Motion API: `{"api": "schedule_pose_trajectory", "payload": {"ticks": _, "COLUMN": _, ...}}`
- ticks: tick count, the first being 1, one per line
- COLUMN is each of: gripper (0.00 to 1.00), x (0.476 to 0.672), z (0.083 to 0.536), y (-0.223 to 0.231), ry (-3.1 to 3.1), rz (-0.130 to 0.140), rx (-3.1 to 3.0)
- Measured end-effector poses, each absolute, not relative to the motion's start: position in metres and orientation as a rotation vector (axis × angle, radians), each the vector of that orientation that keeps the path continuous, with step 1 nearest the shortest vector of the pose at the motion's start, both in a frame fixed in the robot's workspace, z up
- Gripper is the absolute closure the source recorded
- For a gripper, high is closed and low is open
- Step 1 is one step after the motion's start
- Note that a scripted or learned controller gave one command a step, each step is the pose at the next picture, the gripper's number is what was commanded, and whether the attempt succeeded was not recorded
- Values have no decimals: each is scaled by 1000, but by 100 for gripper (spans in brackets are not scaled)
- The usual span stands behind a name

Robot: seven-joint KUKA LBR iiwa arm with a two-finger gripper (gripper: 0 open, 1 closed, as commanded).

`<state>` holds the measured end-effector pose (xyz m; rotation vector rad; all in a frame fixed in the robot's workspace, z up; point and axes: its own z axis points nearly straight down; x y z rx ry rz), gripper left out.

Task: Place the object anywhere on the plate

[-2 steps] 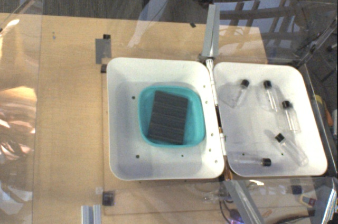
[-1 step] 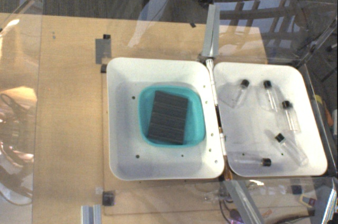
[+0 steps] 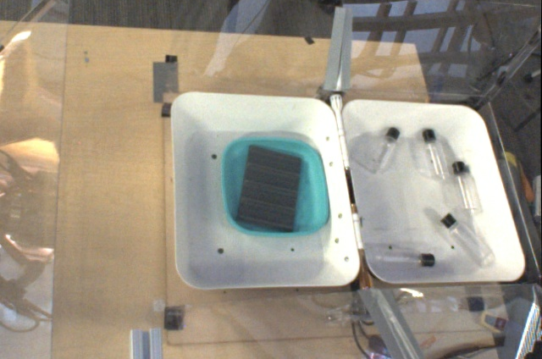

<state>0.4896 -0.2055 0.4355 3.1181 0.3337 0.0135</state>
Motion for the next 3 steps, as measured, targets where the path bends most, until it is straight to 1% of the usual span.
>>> {"api": "schedule_pose_trajectory", "payload": {"ticks": 3, "gripper": 0, "x": 489, "z": 436, "y": -206, "ry": 330, "rz": 13, "rx": 3118}}
